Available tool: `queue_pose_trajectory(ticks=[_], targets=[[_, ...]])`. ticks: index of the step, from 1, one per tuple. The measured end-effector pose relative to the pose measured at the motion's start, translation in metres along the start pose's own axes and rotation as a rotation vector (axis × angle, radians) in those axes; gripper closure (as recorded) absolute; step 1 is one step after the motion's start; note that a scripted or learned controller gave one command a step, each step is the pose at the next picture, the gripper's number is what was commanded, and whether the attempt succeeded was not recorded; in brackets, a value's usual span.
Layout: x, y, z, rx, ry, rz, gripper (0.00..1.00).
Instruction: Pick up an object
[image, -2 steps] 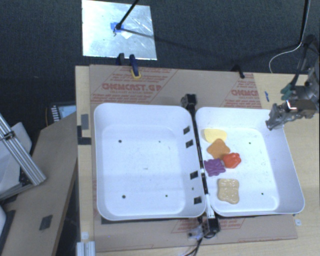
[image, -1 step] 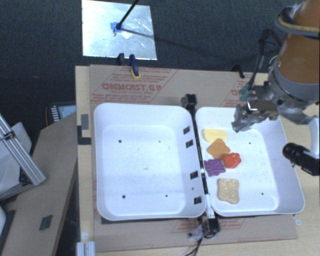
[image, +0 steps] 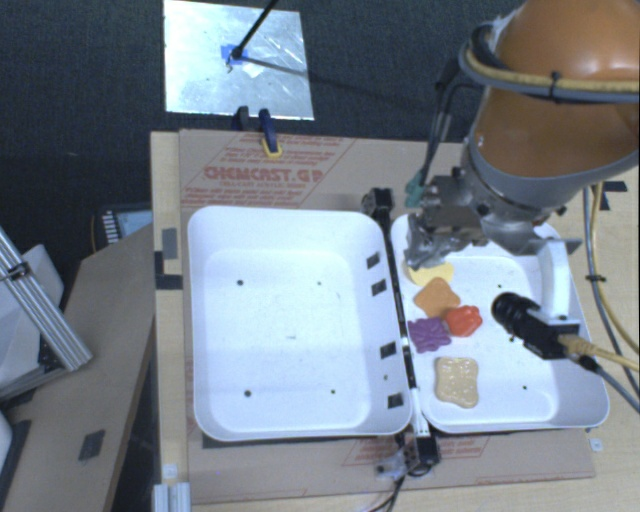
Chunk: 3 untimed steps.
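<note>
Pale yellow piece (image: 432, 272): flat, light-coloured, lying at the far-left corner of the right bin (image: 585, 400). I saw the pincer (image: 432, 247) directly over it, its tips at the piece's far edge; contact unclear, and I could not tell its state. Just nearer the camera lay an orange piece (image: 437, 297), then a red one (image: 463, 320), a purple one (image: 429, 334) and a tan waffle-like piece (image: 457, 381).
</note>
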<state>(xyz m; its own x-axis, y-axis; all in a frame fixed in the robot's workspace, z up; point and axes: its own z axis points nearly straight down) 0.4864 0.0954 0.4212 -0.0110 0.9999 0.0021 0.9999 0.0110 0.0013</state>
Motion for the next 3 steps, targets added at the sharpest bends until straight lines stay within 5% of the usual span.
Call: queue_pose_trajectory(ticks=[1, 3], targets=[[0.037, 0.001, -0.093, -0.01, 0.002, 0.003, 1.0], [0.141, 0.001, -0.114, -0.002, 0.0, 0.003, 1.0]])
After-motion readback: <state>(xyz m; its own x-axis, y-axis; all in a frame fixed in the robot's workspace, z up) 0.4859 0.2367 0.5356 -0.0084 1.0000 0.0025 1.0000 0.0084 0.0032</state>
